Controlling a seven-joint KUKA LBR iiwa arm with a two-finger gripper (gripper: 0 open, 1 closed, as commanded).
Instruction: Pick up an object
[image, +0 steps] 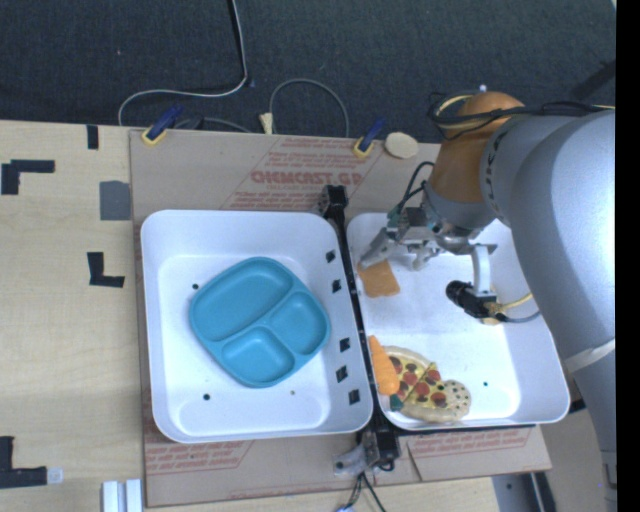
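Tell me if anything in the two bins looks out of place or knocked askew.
Nothing stands out. The blue divided plate lies flat in the left bin, angled but intact. In the right bin, the pizza slice, carrot and tan block by the gripper lie loose, nothing spilled.

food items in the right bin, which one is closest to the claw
The tan slice, directly under the claw near the bin's top left. The carrot and pizza lie at the bottom edge.
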